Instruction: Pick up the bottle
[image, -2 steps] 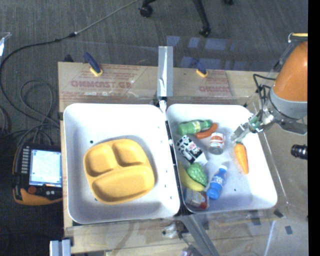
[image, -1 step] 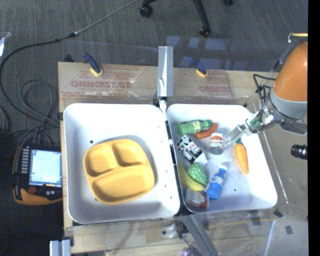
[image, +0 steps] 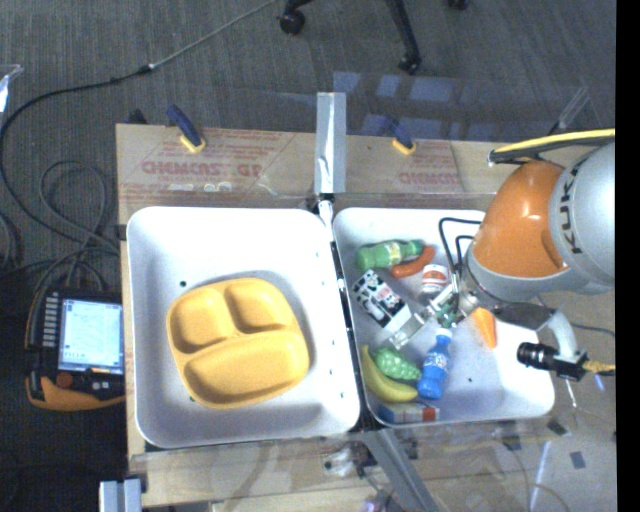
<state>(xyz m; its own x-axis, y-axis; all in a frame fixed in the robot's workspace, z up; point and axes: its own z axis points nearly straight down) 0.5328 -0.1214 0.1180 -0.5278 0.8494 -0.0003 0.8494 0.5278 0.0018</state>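
Nearest the lens, the orange-banded arm (image: 530, 235) reaches over the right bin (image: 520, 400); its gripper (image: 440, 312) hangs just above the blue bottle's (image: 434, 368) cap end, and whether it is spread or closed I cannot tell. That bottle lies beside the banana (image: 382, 384) and green toy (image: 398, 366). Best to straddle its body, clear of those neighbours. A green bottle (image: 390, 253) lies further back.

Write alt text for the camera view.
The gripper hovers in the right bin, just above a blue bottle lying beside a banana and a green bottle. A yellow tray sits in the left bin.
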